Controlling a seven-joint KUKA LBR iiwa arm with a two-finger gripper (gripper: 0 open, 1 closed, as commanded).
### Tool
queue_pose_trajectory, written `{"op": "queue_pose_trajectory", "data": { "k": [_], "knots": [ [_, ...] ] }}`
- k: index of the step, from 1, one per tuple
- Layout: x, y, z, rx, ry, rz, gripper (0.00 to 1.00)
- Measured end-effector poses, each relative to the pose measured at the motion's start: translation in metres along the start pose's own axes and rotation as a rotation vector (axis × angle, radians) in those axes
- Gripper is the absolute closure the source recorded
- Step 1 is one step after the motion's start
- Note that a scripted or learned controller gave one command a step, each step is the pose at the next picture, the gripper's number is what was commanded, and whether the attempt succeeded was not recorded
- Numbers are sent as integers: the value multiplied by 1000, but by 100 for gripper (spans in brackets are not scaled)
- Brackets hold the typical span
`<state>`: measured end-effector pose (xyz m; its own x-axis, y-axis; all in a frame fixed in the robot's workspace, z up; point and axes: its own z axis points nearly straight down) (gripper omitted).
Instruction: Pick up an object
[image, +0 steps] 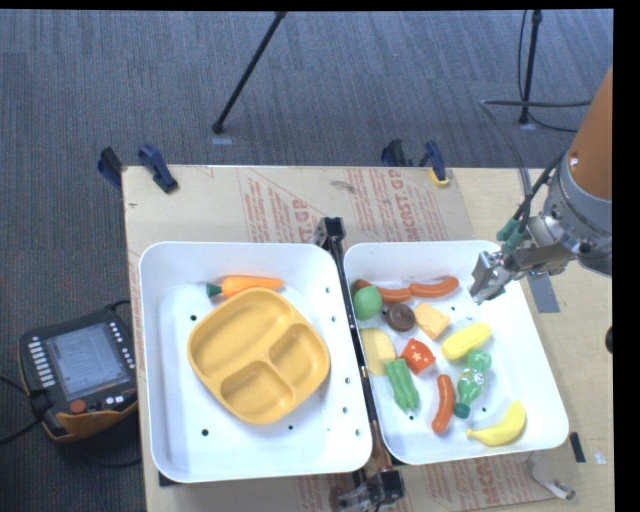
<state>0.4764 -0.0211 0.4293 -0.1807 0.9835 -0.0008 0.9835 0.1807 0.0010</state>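
Note:
My gripper (487, 278) hangs over the far right part of the right bin (545, 365), just right of a red sausage (434, 288). Nothing shows held in it. Toy food lies in this bin: a green ball (367, 301), a brown disc (401, 317), an orange wedge (432, 321), a red pepper (418, 355), a yellow oblong piece (466, 341), a green cucumber (402, 384), a green bottle (472, 378), a second red sausage (443, 402) and a banana (500, 425). The left bin (165, 400) holds a yellow divided plate (259, 353) and a carrot (245, 285).
A teach pendant (75, 370) lies on the floor left of the bench. Blue clamps (155, 165) grip the bench's far edge. Tripod legs (245, 75) stand on the carpet behind. A black bracket (333, 232) joins the bins at the far side.

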Motion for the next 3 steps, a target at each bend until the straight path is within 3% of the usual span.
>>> {"op": "queue_pose_trajectory", "data": {
  "k": [3],
  "knots": [
    [2,3,-28,1,-2,-18,100]
  ]
}}
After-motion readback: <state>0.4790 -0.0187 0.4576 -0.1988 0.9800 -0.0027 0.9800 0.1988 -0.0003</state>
